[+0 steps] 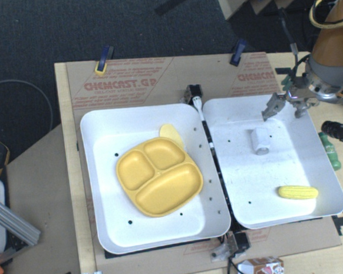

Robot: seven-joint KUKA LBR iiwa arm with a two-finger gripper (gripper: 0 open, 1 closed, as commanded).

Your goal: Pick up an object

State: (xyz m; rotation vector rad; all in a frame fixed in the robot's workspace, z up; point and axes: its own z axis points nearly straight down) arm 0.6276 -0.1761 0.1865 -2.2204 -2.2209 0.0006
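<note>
White cup (260, 140) lies in the right bin (314, 152), near the middle, and the corn (297, 192) lies closer to the front edge; a yellow plate (158, 174) fills the left bin (97, 169). The gripper (283, 104) hangs over the far side of the right bin with fingers spread, grasping nothing. I think it should come straight down over the cup, centred, before it closes.

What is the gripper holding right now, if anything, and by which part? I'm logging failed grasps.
Nothing is held. The gripper hangs open above the right bin, apart from the white cup and the corn cob.
</note>
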